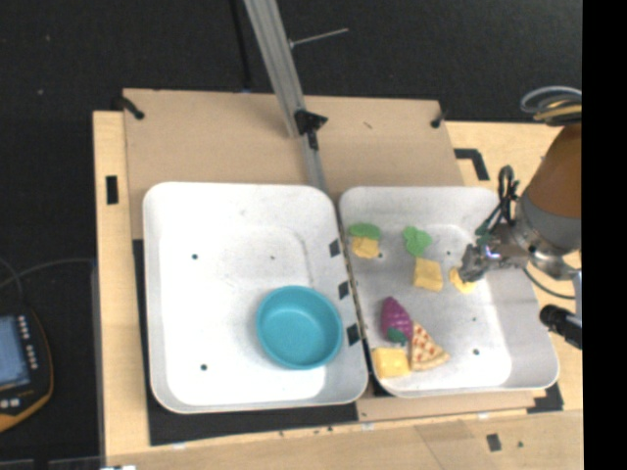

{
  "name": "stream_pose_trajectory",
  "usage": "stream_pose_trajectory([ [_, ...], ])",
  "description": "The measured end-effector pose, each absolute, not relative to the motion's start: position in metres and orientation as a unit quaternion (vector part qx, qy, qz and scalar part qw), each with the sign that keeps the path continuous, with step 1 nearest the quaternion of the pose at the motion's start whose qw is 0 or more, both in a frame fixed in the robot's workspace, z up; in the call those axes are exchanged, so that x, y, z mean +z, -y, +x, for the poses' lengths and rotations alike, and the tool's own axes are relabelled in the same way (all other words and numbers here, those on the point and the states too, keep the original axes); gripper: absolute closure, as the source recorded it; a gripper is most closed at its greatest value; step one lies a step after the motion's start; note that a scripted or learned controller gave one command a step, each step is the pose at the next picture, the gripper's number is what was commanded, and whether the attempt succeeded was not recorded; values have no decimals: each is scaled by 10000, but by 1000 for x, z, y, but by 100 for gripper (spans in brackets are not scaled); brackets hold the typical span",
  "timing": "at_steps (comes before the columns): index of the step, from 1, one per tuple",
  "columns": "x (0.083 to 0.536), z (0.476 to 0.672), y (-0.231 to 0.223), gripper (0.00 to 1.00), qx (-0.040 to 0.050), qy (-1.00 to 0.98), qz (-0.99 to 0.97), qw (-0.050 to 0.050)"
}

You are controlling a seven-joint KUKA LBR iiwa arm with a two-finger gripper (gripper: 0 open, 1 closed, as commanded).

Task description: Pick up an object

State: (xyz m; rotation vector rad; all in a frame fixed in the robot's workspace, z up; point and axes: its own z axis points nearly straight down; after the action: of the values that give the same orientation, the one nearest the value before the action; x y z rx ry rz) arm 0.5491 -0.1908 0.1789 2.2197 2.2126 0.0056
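A pale wooden bench (225, 145) seen from above, set on a dark, nearly black floor (118, 27). A tan board (372, 145) covers the rear of the bench top, with black corner brackets (132, 109) at its edges. A grey metal pole (279, 57) rises at a slant from the rear centre of the bench. At the lower left, a handheld control unit (20, 365) with an orange rim lies beside a dark cable (39, 272). Lighting is even and soft.

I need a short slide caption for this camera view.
Gripper over the right bin beside a small yellow piece; a blue bowl sits in the left bin.
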Motion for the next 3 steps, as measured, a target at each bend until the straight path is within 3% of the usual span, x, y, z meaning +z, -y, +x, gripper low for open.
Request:
stream_pose_trajectory([
  [2, 281, 558, 191, 100, 16, -7087, 7055, 34],
  [3, 298, 559, 192, 100, 11, -7091, 7051, 16],
])
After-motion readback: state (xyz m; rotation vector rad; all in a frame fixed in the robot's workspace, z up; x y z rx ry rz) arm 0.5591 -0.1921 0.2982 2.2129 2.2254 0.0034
